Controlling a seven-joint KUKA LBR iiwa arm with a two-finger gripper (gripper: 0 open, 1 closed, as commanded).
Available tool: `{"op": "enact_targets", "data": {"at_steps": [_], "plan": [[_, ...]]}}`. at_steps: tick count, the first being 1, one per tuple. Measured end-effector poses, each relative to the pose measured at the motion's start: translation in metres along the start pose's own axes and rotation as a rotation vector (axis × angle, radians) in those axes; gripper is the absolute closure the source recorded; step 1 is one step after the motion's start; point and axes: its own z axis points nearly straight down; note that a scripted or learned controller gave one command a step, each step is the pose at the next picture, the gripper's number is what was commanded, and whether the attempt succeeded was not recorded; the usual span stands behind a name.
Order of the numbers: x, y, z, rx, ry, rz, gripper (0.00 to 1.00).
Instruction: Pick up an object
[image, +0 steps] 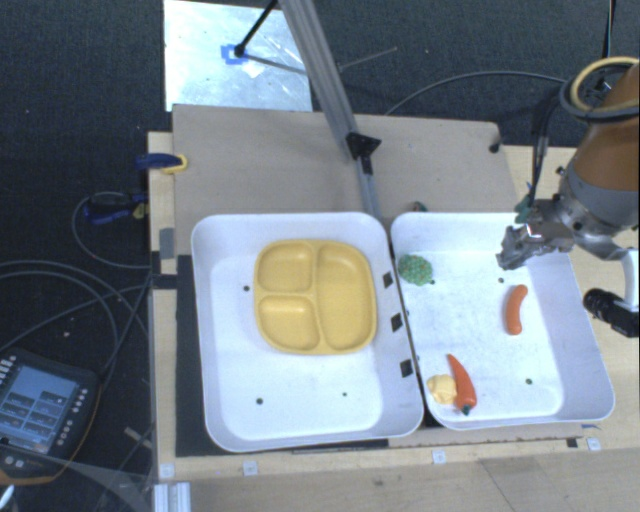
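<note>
Bench (270, 150): tan board carrying two white bins.
Left bin (225, 400): at 9 o'clock, touching its neighbour.
Right bin (575, 370): at 3 o'clock.
Clamp (165, 161): on the bench edge, at 10 o'clock.

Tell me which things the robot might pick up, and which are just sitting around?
Could be picked up, all in the right bin:
broccoli
sausage
chili pepper
small yellow piece
The gripper hovers over this bin's far right part.

Just sitting around:
yellow divided plate in the left bin
blue-and-yellow clamp
handheld controller on the floor
</note>
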Motion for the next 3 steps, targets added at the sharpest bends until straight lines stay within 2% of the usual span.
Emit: {"op": "enact_targets", "data": {"at_steps": [1, 2, 3], "plan": [[0.053, 0.009, 0.015, 0.007, 0.003, -0.005, 1.0], [0.095, 0.016, 0.018, 0.006, 0.003, -0.004, 1.0], [0.152, 0.03, 0.012, 0.004, 0.005, -0.006, 1.0]]}}
